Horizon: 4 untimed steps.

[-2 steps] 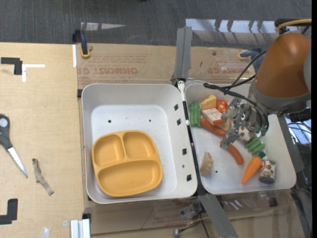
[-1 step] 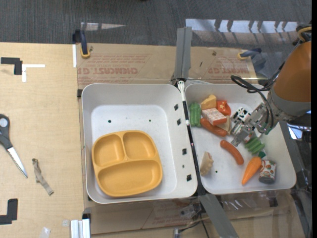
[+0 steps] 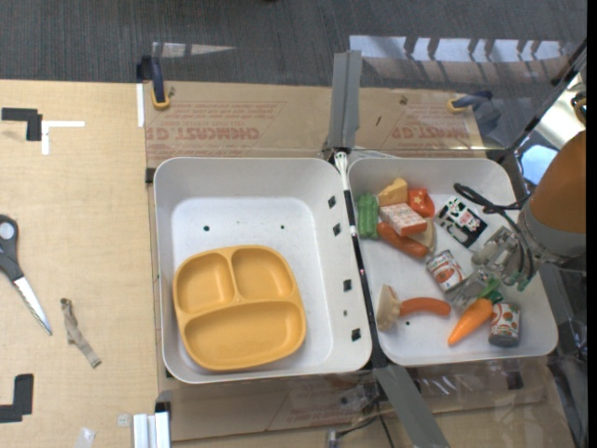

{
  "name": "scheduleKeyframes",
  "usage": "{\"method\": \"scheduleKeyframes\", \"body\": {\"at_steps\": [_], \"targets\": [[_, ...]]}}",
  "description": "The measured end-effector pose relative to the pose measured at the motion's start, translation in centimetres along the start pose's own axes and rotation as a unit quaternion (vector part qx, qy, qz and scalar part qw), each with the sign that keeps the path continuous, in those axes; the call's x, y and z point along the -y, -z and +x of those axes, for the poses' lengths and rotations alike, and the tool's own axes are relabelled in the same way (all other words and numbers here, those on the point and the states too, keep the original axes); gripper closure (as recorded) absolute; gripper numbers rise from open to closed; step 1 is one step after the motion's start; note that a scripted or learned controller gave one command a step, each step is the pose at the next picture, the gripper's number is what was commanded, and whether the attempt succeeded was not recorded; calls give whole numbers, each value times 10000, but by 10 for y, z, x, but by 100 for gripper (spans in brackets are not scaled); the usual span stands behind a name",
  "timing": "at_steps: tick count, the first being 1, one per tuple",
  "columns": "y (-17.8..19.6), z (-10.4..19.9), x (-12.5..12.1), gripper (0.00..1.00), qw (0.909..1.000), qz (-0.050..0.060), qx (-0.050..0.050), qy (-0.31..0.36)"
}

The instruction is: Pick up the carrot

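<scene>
The carrot (image 3: 472,319) is seen lying in the right bin (image 3: 532,343), near the front right corner, between a red sausage (image 3: 424,306) and a small can (image 3: 505,325). The gripper (image 3: 494,271) is being held just above its leafy end; its state cannot be told.

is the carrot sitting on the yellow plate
No, the carrot lies in the right bin, while the yellow plate sits in the left bin.
</scene>
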<state>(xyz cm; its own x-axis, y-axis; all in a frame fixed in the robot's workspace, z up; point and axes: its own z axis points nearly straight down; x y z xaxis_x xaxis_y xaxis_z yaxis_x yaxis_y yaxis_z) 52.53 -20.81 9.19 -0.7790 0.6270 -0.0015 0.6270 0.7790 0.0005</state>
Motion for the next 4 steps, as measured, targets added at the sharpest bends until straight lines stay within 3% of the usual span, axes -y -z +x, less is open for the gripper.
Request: {"method": "scheduleKeyframes", "body": {"at_steps": [1, 2, 3, 4], "targets": [[1, 62, -30, 0, 9997, -8, 4, 249], [1, 77, -23, 0, 9999, -5, 7, 162], [11, 76, -24, 100, 9998, -14, 27, 178], [129, 124, -81, 100, 9994, -4, 8, 350]]}}
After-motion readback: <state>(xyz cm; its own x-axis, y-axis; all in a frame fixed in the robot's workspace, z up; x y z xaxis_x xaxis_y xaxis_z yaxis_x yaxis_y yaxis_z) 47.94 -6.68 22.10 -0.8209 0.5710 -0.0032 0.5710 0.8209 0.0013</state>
